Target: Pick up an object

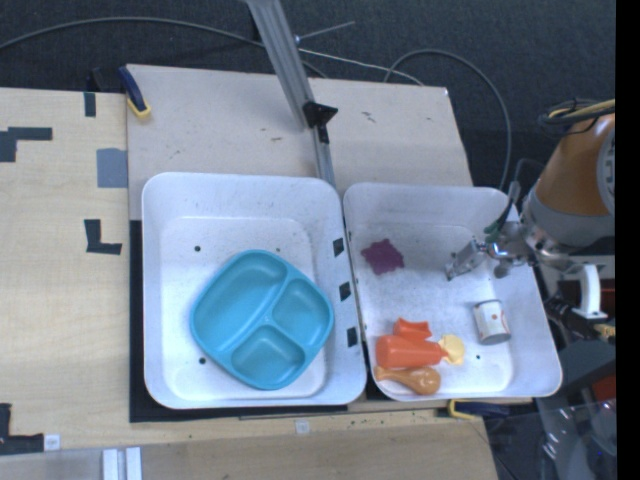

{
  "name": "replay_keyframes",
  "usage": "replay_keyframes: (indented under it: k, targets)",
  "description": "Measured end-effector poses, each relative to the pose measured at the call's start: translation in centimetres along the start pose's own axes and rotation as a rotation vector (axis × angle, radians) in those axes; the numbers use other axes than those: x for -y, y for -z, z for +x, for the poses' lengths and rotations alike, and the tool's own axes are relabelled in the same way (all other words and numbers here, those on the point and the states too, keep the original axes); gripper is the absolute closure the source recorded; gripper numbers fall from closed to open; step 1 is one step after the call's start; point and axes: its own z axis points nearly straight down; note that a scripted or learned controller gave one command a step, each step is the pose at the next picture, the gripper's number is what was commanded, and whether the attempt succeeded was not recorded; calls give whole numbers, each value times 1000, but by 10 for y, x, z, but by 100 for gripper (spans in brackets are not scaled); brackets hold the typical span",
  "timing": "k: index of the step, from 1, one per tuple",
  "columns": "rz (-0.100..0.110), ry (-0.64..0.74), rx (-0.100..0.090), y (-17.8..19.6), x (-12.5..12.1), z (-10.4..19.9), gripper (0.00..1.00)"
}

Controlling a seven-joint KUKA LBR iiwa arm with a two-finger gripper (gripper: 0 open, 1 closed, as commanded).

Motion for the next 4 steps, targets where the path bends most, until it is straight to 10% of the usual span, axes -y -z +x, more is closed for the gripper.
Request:
replay_keyframes:
  k: [1,3,4]
  targets:
    - [-4,1,1,13,-1,0,100]
    - [-10,1,2,114,-3,-3,100]
    - [-6,6,-1,112,-11,58,100]
